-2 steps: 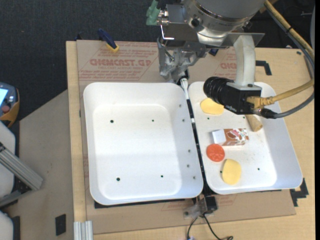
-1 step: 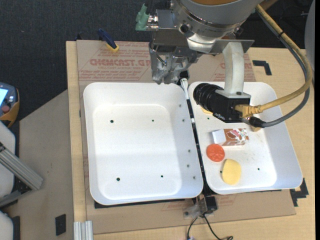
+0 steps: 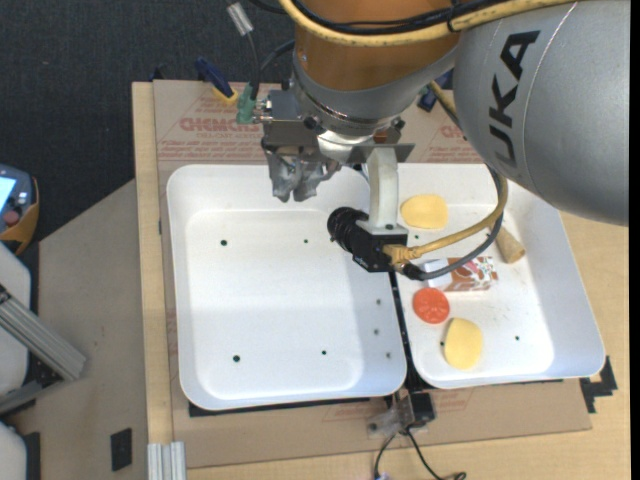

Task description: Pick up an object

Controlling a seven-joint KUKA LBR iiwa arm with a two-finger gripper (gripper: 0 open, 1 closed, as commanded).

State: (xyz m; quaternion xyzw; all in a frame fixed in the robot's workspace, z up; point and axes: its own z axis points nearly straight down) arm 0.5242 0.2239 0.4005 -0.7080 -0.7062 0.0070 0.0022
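Note:
My gripper [image 3: 295, 183] hangs over the far rim of the left bin [image 3: 190, 298], near its back middle, and I see nothing in it. The loose objects lie in the right bin [image 3: 560, 278]: a yellow round piece [image 3: 424, 211] at the back, a red and white packet [image 3: 468, 273] in the middle, a red disc [image 3: 432, 305] and a yellow oval piece [image 3: 463, 343] towards the front. A tan stick [image 3: 511, 248] lies by the packet. All of them sit to the right of the gripper, across the divider.
The arm's large grey and orange body covers the upper right of the view. A black cable fitting [image 3: 352, 234] and a yellow hose [image 3: 470, 230] hang over the rims where the two bins meet. Cardboard [image 3: 150, 168] lies under both bins.

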